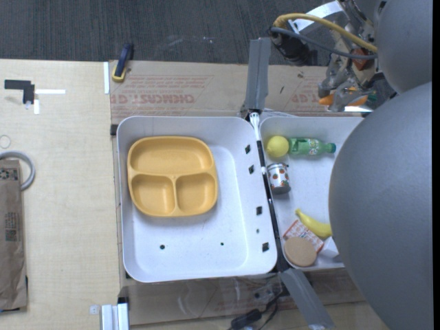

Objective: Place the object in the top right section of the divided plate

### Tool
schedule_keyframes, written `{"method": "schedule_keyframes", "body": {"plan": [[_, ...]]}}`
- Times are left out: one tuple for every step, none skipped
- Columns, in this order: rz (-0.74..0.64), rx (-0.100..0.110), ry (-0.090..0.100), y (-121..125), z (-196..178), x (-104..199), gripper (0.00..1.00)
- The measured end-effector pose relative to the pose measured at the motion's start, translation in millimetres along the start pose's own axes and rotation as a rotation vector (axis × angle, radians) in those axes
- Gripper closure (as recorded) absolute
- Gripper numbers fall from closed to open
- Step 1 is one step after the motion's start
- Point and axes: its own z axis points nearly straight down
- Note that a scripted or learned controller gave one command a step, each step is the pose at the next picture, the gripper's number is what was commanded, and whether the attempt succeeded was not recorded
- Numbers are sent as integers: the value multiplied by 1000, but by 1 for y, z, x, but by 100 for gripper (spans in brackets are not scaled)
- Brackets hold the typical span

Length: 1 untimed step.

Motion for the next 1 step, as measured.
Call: {"method": "schedule_keyframes", "body": {"plan": [[-9, 1, 0, 28, 21, 30, 100]]}}
